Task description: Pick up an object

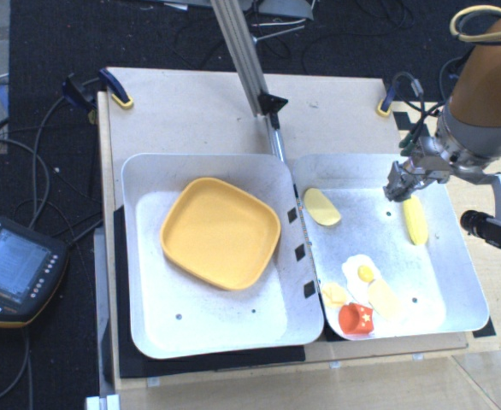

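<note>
Starting from the near edge of the worktop [233,88], the right bin [456,314] held a cluster at its front: a red piece [355,319], a fried-egg toy [362,272] and a pale yellow slice [383,299], all touching or nearly so. Farther back lay a yellow half-round piece [322,207] close to the divider between the bins. The left bin [139,314] carried a yellow square plate [221,232] lying flat in its middle.

Toward the far right of the right bin lay the banana [415,220], its long axis running roughly near-to-far, with the far tip tilted slightly left toward the gripper [398,188]. The gripper hung just over that far tip, touching or almost so; whether its fingers were spread or closed could not be told from this angle.

The step in hand looked like the approach to a grasp, nothing lifted yet. The next move would probably call for centring over the banana's middle and closing across its narrow width.
</note>
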Controlling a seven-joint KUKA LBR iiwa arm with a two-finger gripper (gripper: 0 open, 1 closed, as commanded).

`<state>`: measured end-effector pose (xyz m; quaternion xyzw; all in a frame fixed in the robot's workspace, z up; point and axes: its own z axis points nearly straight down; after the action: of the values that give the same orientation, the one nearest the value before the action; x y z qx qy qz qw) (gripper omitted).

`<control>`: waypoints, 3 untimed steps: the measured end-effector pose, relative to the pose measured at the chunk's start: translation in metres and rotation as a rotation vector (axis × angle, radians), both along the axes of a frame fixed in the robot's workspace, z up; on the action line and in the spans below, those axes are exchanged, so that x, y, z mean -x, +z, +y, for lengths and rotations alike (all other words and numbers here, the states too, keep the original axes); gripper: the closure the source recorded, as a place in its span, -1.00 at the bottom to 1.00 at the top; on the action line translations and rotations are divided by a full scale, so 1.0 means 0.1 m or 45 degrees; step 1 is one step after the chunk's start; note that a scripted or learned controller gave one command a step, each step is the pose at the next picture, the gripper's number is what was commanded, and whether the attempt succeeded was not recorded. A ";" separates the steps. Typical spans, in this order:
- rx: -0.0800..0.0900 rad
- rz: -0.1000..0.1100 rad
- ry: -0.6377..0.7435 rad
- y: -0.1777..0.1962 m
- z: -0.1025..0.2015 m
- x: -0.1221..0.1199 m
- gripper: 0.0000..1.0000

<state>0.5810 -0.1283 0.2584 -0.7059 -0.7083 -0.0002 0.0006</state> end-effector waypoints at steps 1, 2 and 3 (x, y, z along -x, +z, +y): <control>0.000 0.001 0.002 -0.14 0.54 0.05 1.00; 0.000 -0.001 0.002 -0.08 1.10 0.06 1.00; 0.000 -0.001 0.003 -0.03 1.67 0.11 1.00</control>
<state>0.5698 0.0386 0.2551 -0.7052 -0.7090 -0.0005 0.0005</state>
